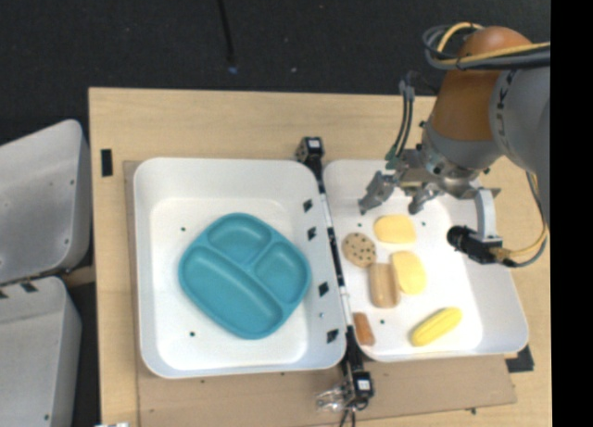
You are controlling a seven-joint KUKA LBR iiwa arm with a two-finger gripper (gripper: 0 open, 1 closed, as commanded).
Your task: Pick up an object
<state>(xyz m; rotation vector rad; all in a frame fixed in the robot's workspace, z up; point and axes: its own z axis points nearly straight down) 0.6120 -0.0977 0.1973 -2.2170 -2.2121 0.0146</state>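
Here the gripper [398,195] hangs in the right bin [496,319], fingers spread apart and gripping nothing, just beyond a pale yellow block [395,229]; the cookie [359,249] lies nearby.

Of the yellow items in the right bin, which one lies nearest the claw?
The pale yellow block at the top of the group, just below the open claw. The second block and the banana-shaped piece lie farther down.

Six small food pieces [398,268] lie scattered in right bin [491,323].
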